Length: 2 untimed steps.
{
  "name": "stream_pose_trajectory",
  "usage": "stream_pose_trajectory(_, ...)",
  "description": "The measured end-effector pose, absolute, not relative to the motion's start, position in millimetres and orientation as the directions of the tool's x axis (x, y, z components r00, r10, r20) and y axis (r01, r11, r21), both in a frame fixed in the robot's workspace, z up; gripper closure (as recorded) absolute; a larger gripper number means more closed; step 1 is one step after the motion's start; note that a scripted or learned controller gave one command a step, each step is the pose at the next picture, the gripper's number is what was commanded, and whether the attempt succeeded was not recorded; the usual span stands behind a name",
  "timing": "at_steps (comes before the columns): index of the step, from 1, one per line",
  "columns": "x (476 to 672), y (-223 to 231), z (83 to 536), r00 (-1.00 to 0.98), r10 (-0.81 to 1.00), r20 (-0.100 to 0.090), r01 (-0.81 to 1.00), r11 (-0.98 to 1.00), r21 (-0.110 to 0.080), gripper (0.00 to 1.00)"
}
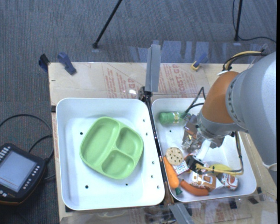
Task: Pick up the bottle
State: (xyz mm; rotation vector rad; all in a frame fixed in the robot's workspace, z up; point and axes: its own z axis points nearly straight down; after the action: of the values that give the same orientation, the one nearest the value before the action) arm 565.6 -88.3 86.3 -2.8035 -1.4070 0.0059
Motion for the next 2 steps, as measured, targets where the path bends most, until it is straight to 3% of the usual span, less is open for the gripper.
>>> stream_pose_trajectory(1,597.1,-180.8,86.0,0.798,0.602,-0.003,0.602,-0.798,-0.006,1.00)
stream_pose_trajectory(2,628.7,-146.4,137.2,0.902,0.431,-0.003,0.431,-0.902,-0.004,1.00)
